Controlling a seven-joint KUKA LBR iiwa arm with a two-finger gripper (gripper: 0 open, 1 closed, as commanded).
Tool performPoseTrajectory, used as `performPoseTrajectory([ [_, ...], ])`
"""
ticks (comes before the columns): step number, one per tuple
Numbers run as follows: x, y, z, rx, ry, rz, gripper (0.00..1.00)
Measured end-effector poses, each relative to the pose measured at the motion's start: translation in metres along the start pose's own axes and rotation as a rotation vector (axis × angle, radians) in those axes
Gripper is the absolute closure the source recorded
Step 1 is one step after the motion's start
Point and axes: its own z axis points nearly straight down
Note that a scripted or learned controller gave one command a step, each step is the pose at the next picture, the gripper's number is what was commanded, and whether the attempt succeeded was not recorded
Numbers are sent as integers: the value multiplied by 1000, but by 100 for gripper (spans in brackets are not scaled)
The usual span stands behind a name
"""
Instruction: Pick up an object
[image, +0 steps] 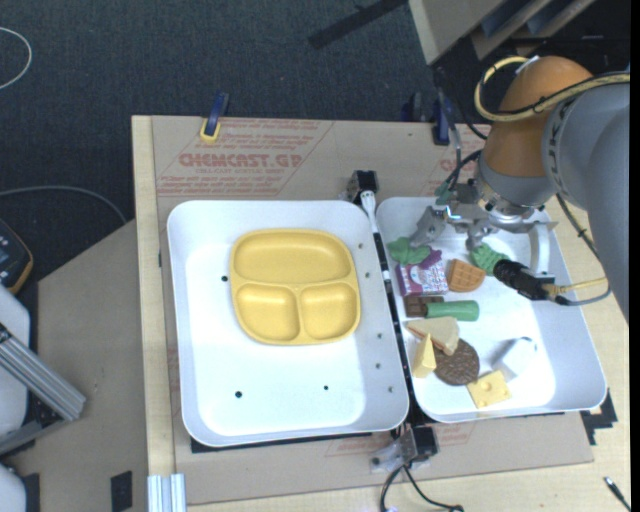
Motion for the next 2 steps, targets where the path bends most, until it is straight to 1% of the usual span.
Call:
performPoseTrajectory([
  [1,0,3,34,-10,0,1,0],
  [2,1,6,19,-22,-2,0,100],
])
